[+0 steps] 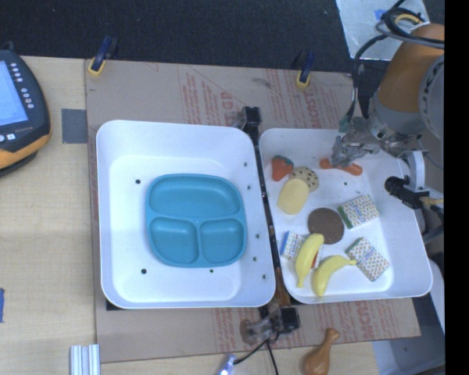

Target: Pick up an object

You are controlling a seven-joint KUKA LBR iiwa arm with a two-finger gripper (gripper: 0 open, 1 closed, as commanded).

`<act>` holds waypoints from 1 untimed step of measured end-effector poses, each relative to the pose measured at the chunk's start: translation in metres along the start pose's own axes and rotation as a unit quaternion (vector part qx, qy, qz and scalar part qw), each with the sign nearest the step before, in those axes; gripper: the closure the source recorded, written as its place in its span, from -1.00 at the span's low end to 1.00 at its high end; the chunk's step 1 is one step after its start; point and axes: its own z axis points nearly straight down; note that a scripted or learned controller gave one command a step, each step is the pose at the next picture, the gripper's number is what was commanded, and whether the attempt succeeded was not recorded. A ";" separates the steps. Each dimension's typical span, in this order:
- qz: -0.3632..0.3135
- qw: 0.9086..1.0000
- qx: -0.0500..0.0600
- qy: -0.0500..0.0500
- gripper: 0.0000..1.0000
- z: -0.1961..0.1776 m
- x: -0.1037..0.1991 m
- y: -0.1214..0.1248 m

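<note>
Hovering low over the right bin (406, 283), the gripper (348, 156) sits above an orange piece (352, 168). We cannot tell its opening or hold.

The scene is evenly and quite brightly lit from above. The two white bins (180, 135) are the brightest parts and look almost overexposed, so their surface shows little detail. Shadows are soft and short: a faint grey one lies inside the left bin's wall, and small ones sit beside the bananas (316, 262). The floor at the top is very dark. The picture is slightly soft and low in resolution; small objects lack sharp edges. The arm (410, 76) at right looks blurred.
</note>
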 end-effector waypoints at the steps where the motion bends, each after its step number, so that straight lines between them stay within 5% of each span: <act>1: -0.001 1.000 0.002 0.000 -1.00 0.030 -0.001 0.000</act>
